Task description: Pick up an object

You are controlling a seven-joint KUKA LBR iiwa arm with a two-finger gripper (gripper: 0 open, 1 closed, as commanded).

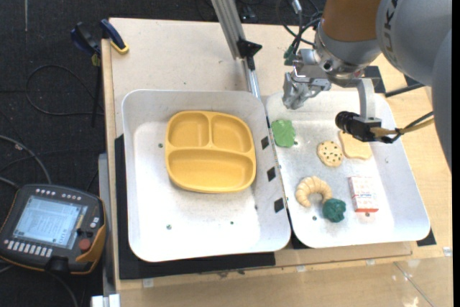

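Camera view: the gripper (296, 98) hangs over the far left corner of the right bin (402, 223), and I cannot tell how it is set. Just below it lies a green leaf-shaped piece (283, 133). Further toward the near side sit a spotted cookie (330, 153), a croissant (313, 190), a dark green lump (333, 210) and a small carton (363, 195). Well to the left, a yellow divided tray (210, 152) rests in the left bin (144, 226).

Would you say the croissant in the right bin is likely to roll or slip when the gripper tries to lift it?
The croissant probably won't roll: its curved crescent lies flat on the bin floor. Its rounded, ridged back may slip between fingers. It touches the green piece, which could get nudged.
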